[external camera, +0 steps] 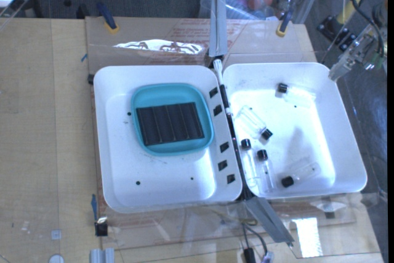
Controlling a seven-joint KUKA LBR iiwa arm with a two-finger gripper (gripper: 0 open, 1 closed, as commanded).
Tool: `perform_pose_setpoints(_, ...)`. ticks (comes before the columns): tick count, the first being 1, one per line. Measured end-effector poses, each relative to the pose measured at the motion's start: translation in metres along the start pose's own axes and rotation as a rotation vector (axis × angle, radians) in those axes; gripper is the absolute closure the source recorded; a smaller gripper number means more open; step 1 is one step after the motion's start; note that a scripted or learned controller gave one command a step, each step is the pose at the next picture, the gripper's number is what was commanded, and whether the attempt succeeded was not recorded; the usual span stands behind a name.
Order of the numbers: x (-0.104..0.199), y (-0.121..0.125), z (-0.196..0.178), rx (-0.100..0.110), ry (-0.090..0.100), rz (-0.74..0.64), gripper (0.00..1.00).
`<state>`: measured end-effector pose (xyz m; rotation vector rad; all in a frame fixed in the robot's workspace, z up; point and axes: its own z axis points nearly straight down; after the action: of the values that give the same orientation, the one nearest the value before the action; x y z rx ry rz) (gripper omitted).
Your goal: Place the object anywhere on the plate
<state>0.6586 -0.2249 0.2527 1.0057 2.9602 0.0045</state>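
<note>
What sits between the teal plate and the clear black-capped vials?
In the camera view: the bins' adjoining white rims, between the teal plate and clear black-capped vials.

No readable text anywhere.

Faint reddish print on the clear sheet (203, 31) along the bench's (43, 132) far edge, behind the two bins, too blurred to make out. No legible label, brand, number or sign on the teal plate (172, 95) in the left bin (117, 188), nor on the small clear vials (301, 168) in the right bin (345, 151).
</note>
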Motion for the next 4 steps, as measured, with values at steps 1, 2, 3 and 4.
perform_pose_setpoints(1,0.002,0.004,0.093,0.005,0.013,-0.148,1.00)
perform_pose_setpoints(2,0.024,0.022,0.081,0.004,0.013,-0.262,1.00)
perform_pose_setpoints(3,0.041,0.032,0.107,0.003,0.013,-0.391,1.00)
perform_pose_setpoints(4,0.041,0.032,0.107,0.003,0.013,-0.391,0.00)
